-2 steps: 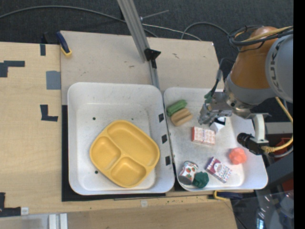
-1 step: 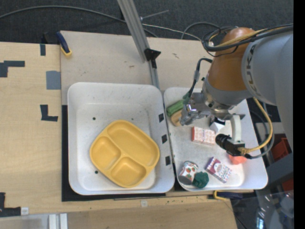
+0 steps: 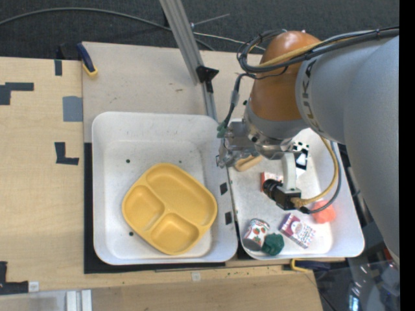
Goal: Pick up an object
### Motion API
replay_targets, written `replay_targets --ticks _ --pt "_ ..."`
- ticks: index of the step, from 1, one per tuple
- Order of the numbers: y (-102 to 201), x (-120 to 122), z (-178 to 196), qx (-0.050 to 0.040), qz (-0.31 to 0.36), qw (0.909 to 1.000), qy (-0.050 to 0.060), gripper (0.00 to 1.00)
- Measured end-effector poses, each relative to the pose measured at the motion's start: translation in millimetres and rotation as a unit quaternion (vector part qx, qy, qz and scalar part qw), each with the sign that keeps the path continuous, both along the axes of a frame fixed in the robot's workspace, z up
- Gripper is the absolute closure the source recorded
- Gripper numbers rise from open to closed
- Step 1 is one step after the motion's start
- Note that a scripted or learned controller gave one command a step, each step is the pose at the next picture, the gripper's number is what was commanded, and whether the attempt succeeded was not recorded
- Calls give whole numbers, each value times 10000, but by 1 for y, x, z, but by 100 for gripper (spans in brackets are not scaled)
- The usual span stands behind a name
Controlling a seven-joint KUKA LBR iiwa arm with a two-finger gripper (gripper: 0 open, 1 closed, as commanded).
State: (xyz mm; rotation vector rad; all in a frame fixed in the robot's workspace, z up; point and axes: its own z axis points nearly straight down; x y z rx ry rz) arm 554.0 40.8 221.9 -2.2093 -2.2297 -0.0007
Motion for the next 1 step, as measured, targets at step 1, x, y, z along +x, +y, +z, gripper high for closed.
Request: replay_targets --ticks 1 --pt "52 -10 6 -3 -5 10000 5 100"
